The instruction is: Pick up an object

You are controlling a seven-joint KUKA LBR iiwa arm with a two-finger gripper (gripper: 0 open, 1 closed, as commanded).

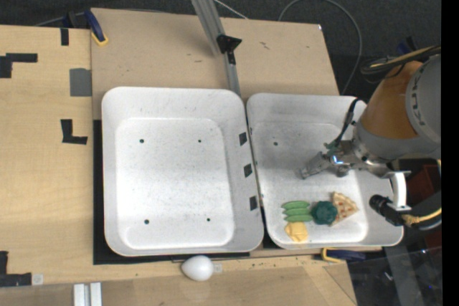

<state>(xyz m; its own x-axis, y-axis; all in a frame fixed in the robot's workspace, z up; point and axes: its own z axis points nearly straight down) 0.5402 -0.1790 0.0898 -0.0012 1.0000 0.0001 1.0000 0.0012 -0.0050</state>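
Observation:
My gripper [313, 168] hangs low over the middle of the right bin [287, 118], its grey fingers pointing left with nothing visible between them. Near that bin's front edge lie a green ridged toy [295, 208], a dark green round piece [325, 213], a yellow piece [296, 231] and a tan pizza-slice toy [345, 206]. The gripper stands a little behind and above this cluster, apart from it.
The left bin [172, 168] lies beside the right one, sharing a dividing rim. A white egg-shaped object [197, 268] rests on the bench in front of the left bin. A grey metal pole [204, 0] slants in from the back. The orange arm band [391, 107] is at right.

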